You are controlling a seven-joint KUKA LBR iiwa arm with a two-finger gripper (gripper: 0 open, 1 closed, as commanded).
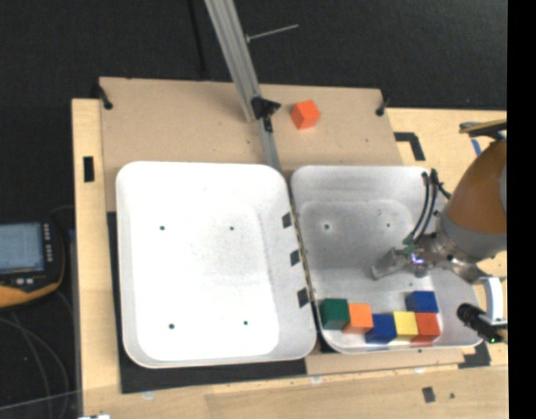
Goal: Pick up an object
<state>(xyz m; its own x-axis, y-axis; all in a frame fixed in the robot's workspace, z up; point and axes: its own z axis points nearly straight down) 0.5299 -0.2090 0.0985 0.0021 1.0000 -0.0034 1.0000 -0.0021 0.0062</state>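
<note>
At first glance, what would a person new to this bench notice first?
The eye goes to the row of small coloured cubes, green, orange, blue, yellow and red, packed along the near edge of the right-hand shallow white bin. Next comes the lone orange cube on the brown board behind the bins. The grey arm's gripper hangs over the right-hand bin.

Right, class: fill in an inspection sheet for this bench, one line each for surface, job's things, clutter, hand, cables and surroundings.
Surface: wooden bench bearing a left bin and a right bin, side by side.
Job's things: coloured blocks clustered along the right bin's near edge: green, orange, blue, yellow, red.
Clutter: one orange cube on the bench behind the bins.
Hand: hand low over the right bin, above the blocks; finger state unclear.
Cables: dark cables run along the arm.
Surroundings: slanted metal rail; small screen device at left.
</note>
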